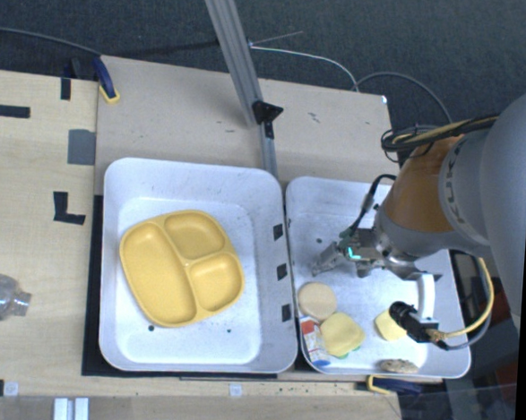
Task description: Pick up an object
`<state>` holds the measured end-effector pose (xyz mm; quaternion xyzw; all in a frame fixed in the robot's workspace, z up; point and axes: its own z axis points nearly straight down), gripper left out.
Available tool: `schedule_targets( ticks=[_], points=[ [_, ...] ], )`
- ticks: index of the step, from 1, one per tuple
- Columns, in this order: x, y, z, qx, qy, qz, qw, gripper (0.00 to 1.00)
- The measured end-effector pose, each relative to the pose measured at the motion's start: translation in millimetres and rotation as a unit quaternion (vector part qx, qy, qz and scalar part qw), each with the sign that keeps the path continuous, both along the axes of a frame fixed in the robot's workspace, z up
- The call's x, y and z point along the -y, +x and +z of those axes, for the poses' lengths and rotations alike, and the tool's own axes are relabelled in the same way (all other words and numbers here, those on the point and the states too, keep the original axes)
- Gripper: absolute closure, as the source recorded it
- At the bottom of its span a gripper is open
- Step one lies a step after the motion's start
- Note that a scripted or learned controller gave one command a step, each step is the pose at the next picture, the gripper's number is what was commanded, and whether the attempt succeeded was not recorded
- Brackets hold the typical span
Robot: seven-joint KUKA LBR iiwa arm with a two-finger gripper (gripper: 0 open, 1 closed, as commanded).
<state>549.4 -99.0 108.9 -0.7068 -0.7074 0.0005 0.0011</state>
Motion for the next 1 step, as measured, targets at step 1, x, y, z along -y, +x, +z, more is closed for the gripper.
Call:
schedule_targets(
  ticks=[1],
  points=[
    [0.0, 0.0, 0.0, 0.0, 0.0001, 0.0, 1.0, 0.0]
  ],
)
